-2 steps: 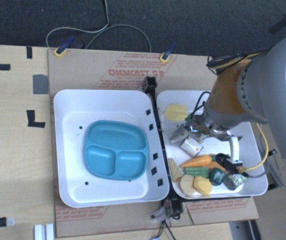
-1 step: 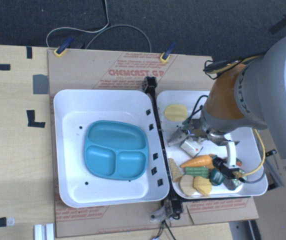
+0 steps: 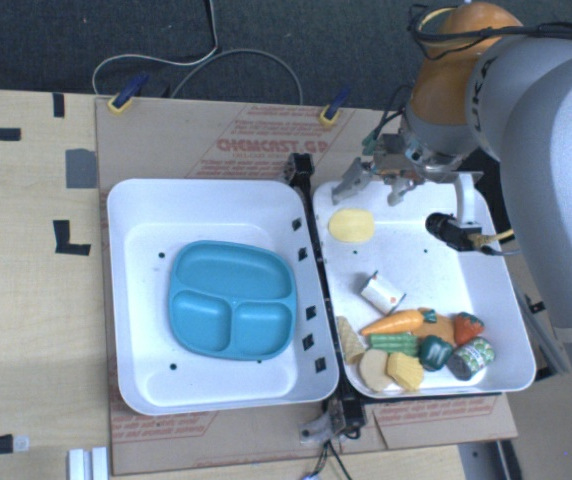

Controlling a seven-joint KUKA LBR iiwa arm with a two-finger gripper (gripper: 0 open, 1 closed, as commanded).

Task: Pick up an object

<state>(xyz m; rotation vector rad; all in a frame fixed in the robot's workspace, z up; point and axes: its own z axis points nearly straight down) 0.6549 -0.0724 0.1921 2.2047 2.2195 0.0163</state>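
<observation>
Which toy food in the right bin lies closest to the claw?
The yellow lemon. It lies alone near the bin's top edge, just below the claw, while the carrot and the other foods crowd the bottom edge.

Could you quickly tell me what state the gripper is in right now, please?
Gripper: open, holding nothing, fingers spread over the far end of the right bin, just beyond the yellow lemon.
</observation>
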